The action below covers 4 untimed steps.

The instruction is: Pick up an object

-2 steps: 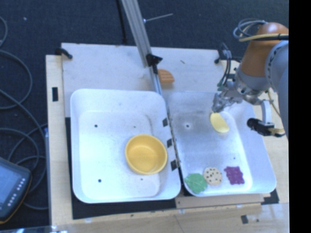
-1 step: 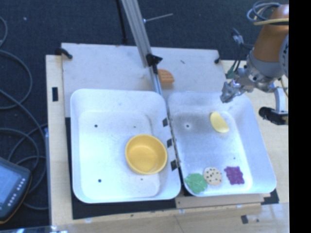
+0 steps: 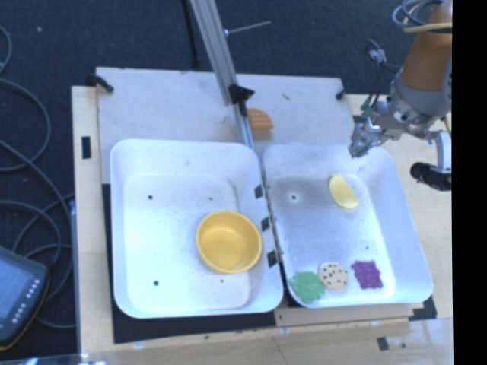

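The approach is judged underway — the gripper, its state not discernible, must be lowered onto the yellow piece.

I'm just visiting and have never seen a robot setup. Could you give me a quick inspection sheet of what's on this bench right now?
Surface: bench bearing a left bin and a right bin.
Job's things: yellow bowl in the left bin; yellow piece, green piece, spotted cookie and purple piece in the right bin.
Clutter: orange object behind the bins.
Grippers: gripper above the right bin's far edge, holding nothing visible.
Cables: black cables on the floor at left.
Surroundings: metal pole, screen device.
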Motion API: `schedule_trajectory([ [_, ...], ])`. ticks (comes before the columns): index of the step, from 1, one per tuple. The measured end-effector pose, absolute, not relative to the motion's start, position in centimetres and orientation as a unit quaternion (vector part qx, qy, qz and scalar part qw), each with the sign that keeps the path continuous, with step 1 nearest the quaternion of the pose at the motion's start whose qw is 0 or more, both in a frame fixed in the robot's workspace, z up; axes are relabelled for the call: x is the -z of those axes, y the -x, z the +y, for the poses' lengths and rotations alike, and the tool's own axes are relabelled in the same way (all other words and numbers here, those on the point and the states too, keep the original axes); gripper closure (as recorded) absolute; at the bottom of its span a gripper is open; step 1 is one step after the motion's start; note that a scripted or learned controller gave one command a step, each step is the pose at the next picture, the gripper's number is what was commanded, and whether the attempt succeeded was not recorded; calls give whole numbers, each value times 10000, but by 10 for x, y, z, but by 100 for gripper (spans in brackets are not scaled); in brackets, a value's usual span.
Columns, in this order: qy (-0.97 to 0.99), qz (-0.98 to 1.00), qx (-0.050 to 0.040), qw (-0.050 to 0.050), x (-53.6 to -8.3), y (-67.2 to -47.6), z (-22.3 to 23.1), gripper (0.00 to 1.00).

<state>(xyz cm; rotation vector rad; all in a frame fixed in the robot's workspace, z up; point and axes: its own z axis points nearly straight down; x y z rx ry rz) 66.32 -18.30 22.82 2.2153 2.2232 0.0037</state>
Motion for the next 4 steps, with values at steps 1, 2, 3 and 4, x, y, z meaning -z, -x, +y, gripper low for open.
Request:
schedule_trajectory([
  [1, -7052, 7090, -2, -1, -222, -654, -136, 100],
  [2, -7044, 7098, -16, 1, -236, -647, -79, 100],
  [3, -7044, 7098, -14, -3, -247, -633, -30, 100],
  [4, -7044, 7098, -3, -5, -239, -632, 26, 100],
])
